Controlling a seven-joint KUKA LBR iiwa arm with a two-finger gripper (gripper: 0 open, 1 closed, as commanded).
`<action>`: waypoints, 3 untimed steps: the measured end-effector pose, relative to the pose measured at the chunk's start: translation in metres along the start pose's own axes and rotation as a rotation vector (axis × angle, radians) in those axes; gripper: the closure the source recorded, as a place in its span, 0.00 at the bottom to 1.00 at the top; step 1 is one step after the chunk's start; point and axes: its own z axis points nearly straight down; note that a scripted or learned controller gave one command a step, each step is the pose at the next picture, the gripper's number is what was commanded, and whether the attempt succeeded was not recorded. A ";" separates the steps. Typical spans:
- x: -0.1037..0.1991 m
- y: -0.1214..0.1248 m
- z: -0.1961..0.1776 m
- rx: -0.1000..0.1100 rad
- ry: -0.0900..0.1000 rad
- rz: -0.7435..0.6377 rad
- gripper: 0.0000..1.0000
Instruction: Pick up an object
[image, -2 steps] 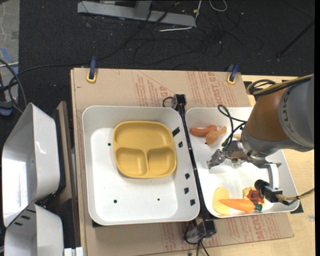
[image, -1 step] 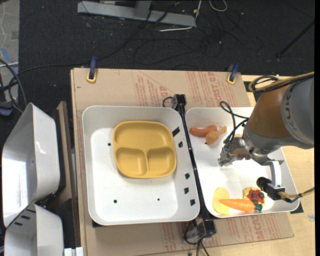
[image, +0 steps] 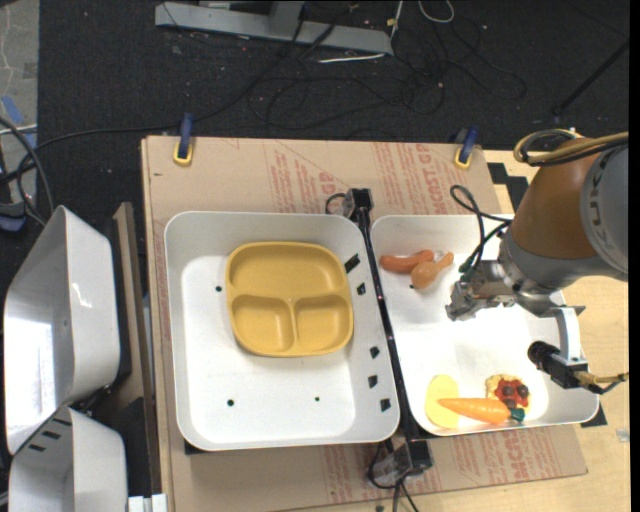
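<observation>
**Gripper above the right bin, with toy foods on two sides**

The nearest candidate object, an orange hot dog (image: 407, 262) lying beside a small orange rounded piece (image: 430, 271), rested in the far part of the right bin (image: 470, 355), just to the left of the gripper (image: 462, 303) and slightly farther back. The two pieces touched or nearly touched each other. The gripper stood close to them but apart; nothing could be seen between its fingers, and whether the fingers were spread or closed could not be told from this slanted overhead view.

In the near part of the same bin lay a second group: an orange carrot (image: 474, 408) resting across a yellow rounded piece (image: 442, 400), and just to the right a small item with red and green parts (image: 510, 390). This group lay well apart from the gripper, toward the near rim.

The arm (image: 570, 215), grey with a broad orange section, entered from the right and bent down over the right bin's far right part. A black cylindrical fitting (image: 548, 358) on a pale bracket projected near the bin's right edge.

The left bin (image: 190, 330) held a yellow divided plate (image: 290, 298) with three compartments, set in its far half. A black divider (image: 378, 300) ran between the two bins. Both bins sat on a brown cardboard sheet (image: 280, 165) held at its far edge by two yellow clamps (image: 183, 152).
</observation>
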 end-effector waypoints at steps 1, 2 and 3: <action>0.009 0.003 -0.059 -0.003 -0.001 -0.002 1.00; 0.018 0.003 -0.117 -0.003 -0.001 -0.003 1.00; 0.018 0.004 -0.140 0.000 0.000 -0.001 1.00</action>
